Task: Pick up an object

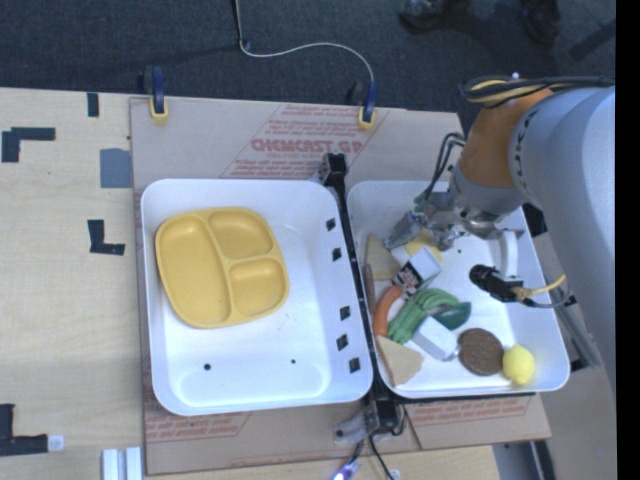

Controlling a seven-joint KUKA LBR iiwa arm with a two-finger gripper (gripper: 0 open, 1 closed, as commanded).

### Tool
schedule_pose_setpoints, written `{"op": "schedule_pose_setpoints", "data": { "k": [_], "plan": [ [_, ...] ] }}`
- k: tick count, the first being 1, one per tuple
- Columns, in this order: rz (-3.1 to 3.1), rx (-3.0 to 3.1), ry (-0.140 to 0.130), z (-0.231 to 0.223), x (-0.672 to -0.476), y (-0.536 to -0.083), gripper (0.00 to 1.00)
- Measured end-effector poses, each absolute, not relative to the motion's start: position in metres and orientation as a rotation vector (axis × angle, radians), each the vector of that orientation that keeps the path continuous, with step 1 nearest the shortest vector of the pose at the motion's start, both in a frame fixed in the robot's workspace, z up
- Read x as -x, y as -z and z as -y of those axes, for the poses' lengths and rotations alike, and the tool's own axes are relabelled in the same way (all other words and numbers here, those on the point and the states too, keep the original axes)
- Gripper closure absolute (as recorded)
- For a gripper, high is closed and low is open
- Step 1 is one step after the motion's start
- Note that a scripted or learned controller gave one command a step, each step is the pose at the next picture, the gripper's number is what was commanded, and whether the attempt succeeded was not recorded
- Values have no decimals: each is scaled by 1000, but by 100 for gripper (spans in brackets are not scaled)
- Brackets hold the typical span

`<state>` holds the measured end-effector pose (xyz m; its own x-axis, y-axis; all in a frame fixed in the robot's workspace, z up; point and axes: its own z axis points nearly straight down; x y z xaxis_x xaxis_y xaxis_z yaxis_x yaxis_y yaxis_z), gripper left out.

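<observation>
Camera view: carrot [384,309] lengthwise approx. vertical

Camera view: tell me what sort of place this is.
Probably a robotics lab's pick-and-place test bench: a grey arm reaches over two white bins, toy food such as a lemon lies in one, and cardboard is clamped underneath.

Two white bins: left bin [160,368], right bin [545,373]. One yellow divided plate [220,265], three compartments, in the left bin. Right bin count: one lemon [518,364], one brown round disc [481,351], one orange carrot-like piece [383,310], one green leafy item [420,309], one tan wedge [401,361]. Remaining small pieces too jumbled to count.
</observation>
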<state>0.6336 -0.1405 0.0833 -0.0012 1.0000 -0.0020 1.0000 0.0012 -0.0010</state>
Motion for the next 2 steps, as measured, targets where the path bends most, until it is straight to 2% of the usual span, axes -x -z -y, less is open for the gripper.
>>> {"op": "schedule_pose_setpoints", "data": {
  "k": [1,2],
  "plan": [
    [-2216,-2220,4,117,-577,-84,0],
    [-2225,-2220,4,111,-609,-82,0]
  ]
}}
